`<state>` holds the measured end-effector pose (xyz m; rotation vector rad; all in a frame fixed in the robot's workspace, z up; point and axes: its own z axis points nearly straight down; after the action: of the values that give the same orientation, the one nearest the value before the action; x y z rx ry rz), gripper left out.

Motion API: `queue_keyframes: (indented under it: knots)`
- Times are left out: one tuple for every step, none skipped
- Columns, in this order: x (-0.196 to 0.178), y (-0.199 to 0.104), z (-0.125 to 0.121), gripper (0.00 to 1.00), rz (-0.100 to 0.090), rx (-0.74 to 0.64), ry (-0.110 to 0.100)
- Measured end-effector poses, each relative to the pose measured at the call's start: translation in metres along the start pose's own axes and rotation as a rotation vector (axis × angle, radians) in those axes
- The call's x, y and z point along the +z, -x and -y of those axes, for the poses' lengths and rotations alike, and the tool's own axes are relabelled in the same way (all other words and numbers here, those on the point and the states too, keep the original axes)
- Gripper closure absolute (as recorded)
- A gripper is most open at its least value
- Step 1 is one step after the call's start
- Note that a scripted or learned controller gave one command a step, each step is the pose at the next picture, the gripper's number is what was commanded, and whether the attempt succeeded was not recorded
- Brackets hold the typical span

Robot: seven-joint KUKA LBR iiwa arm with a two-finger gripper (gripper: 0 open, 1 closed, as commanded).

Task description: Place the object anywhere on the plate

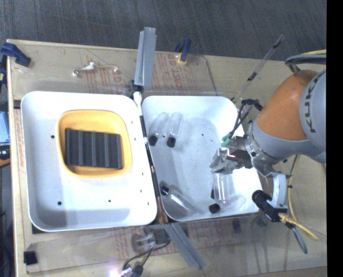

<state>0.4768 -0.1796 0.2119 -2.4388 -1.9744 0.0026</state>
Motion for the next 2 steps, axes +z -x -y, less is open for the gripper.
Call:
queue_keyframes:
  knots:
    - [-0.044, -0.057, 0.012, 1.00, 0.002, -0.276, 0.003]
    - [-0.001, -0.135, -0.024, 1.00, 0.001, -0.514, -0.002]
